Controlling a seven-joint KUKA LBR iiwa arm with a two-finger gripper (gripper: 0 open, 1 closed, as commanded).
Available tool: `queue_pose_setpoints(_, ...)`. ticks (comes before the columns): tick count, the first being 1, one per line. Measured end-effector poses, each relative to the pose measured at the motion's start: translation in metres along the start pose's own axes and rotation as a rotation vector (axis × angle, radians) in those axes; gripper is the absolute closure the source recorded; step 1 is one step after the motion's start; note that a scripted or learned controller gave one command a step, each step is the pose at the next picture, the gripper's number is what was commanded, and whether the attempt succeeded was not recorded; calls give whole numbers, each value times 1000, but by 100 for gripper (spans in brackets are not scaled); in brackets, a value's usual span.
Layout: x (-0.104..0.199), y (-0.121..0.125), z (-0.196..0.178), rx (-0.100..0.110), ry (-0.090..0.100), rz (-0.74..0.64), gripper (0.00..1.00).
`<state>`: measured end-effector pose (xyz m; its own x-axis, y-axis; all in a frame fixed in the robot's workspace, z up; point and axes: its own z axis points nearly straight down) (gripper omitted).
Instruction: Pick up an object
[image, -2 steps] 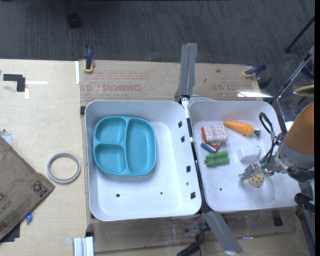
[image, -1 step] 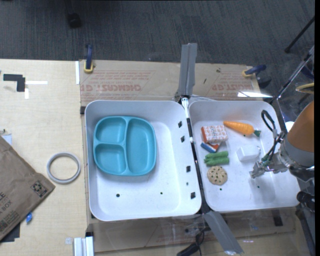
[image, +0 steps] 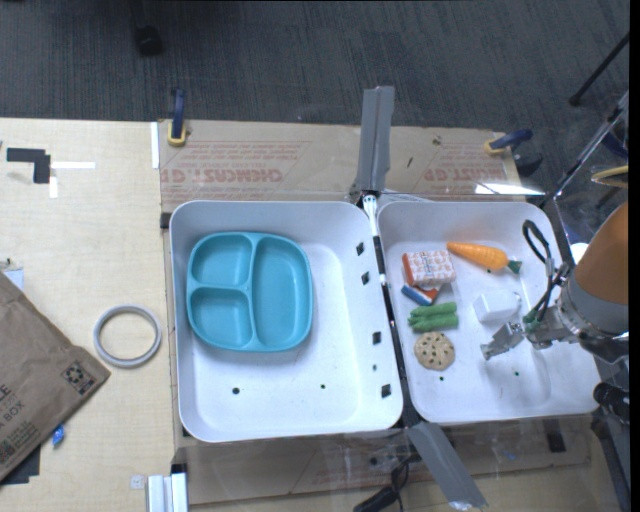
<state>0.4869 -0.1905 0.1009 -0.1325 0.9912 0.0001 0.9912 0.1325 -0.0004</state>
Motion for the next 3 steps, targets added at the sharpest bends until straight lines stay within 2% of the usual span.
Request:
queue_pose_setpoints(1,-8,16,-62,-1,-1,-205,0)
queue_pose_setpoints(2,-27,82,9,0,-1,-182,0)
queue_pose_setpoints(3,1,164,8,-1,-2,-149,0)
